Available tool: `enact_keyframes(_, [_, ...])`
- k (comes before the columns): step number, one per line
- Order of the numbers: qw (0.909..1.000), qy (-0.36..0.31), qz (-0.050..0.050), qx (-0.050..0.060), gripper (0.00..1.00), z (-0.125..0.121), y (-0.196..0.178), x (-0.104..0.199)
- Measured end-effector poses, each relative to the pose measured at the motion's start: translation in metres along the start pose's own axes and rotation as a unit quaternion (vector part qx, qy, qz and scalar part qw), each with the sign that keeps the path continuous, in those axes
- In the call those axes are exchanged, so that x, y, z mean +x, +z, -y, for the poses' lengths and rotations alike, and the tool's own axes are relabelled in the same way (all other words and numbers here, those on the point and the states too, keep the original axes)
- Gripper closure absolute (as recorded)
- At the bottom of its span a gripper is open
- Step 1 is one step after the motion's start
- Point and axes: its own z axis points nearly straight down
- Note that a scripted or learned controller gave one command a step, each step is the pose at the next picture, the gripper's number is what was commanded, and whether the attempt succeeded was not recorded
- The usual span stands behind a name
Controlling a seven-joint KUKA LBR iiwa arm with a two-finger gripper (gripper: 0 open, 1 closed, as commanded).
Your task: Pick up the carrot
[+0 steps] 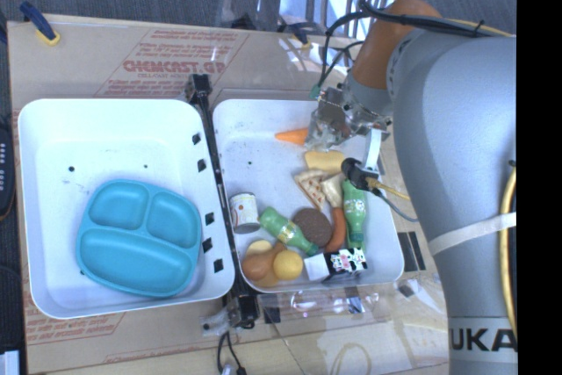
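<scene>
Robotics lab: KUKA arm over cardboard-covered bench, two white bins, toy food, loose cables.

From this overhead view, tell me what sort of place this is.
Probably a robot lab's grasping test bench: a grey arm reaches over two white bins, one holding toy food such as a carrot, the other a blue divided plate.

- You see the arm reaching in from the right over the right bin.
- Its gripper sits at the carrot, near the bin's far wall; whether it grips is unclear.
- Below the carrot lie a cheese wedge, crackers, a green bottle, a cookie and a can.
- A blue tray lies in the left bin.
</scene>
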Motion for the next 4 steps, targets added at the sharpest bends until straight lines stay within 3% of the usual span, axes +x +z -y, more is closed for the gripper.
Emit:
enact_keyframes(1, [1.0000,-0.001,0.000,0.000,0.00,0.000,0.000,0.001])
enact_keyframes(2, [1.0000,-0.006,0.001,0.002,1.00,0.000,-0.010,0.001])
enact_keyframes(3, [0.9990,0.045,-0.001,-0.003,1.00,0.083,0.015,0.004])
enact_keyframes(4, [0.9877,0.156,-0.001,-0.008,1.00,0.055,-0.082,0.062])
